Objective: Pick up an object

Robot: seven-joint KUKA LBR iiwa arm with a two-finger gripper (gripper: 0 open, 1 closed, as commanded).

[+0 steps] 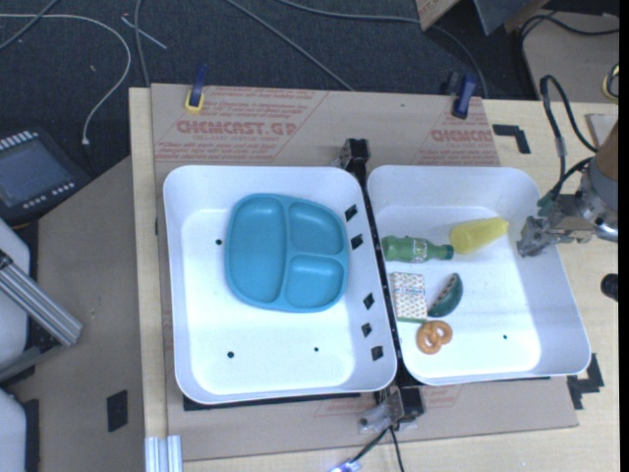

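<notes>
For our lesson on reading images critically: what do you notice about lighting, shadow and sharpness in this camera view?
Camera view: even, soft light, with only faint shadows under the blue plate and the yellow object; the white bins look bright but not glaring; the whole picture is slightly soft; the gripper at the right looks blurred.

two white bins [187, 264] side by side on cardboard-covered bench [295, 116]; blue clamps [197, 94] at 11 and 1 o'clock of bench; dark screen, maybe a tablet [29, 170], at 9; loose cables [118, 28] on carpet at 12
</notes>
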